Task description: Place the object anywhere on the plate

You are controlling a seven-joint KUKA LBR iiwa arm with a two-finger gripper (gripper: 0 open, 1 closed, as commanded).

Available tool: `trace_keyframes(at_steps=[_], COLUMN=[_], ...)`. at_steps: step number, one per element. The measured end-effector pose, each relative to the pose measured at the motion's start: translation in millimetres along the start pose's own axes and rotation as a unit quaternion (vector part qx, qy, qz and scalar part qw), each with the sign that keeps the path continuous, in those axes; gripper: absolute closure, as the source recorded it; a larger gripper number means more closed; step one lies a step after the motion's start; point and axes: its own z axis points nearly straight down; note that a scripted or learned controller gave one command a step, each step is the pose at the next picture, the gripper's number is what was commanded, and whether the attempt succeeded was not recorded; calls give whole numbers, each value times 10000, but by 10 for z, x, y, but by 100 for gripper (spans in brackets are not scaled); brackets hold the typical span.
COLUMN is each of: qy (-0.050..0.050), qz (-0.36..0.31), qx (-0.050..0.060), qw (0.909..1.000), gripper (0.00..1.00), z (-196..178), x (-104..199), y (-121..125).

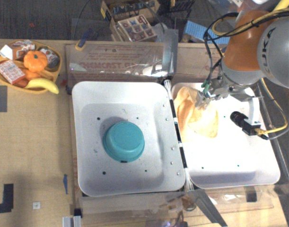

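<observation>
A teal round plate [124,141] sits in the middle of the left white bin [87,103]. A soft pale orange object [201,119], like a crumpled cloth, lies in the upper left part of the right bin [239,160]. My gripper [202,100] hangs over the top end of that orange object, reaching in from the right under the orange wrist band [243,37]. The tips are right at the object's upper edge; whether they touch it is unclear.
A black fitting with a yellow cable [243,122] hangs over the right bin, just right of the orange object. A basket of toy fruit [28,70] stands on the bench at far left. A clear plastic box [118,63] lies behind the left bin.
</observation>
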Motion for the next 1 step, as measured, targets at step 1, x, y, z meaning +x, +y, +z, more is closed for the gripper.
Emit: trace_keyframes(at_steps=[1], qy=[-4], qz=[2], qx=[-6], qw=[10000], gripper=[100], z=[-402], x=[-16], y=[9])
